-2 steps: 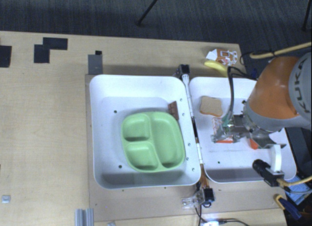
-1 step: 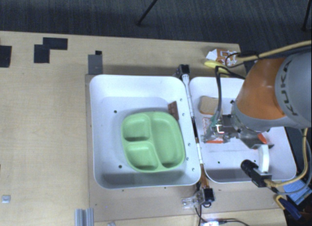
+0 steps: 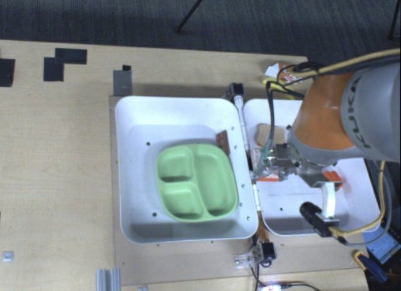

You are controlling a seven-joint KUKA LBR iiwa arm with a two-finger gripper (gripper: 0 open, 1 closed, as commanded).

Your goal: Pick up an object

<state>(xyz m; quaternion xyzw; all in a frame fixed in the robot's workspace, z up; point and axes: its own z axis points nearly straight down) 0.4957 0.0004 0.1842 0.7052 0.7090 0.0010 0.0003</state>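
**Gripper low in the right bin, by its left wall**

Two white bins sit side by side on the bench (image 3: 56, 177). The left bin (image 3: 125, 158) carries a green tray (image 3: 197, 182) with three compartments. The tray lies flat, turned a little askew, and takes up the middle of the floor toward the right wall and the near edge. A small brown piece (image 3: 222, 140) lies just beside the tray's far right corner, close against the bin's right wall. Whether it touches the tray cannot be told.

The arm (image 3: 351, 114) reaches over the right bin (image 3: 285, 211) and covers most of it. The gripper (image 3: 267, 162) is down at the bin's left wall, about halfway along it. Whether it is wide or narrow cannot be told, and nothing can be seen in its grasp.

A tan block (image 3: 262, 134) rests in the right bin near the far left corner, just beyond the gripper and partly hidden by cables. An orange strip (image 3: 333, 180) shows under the wrist; whether it lies on the bin floor cannot be told.

A black clamp (image 3: 236, 91) sits at the far edge where the two bins meet. Black tape marks (image 3: 64, 63) lie on the bench toward its far left corner.
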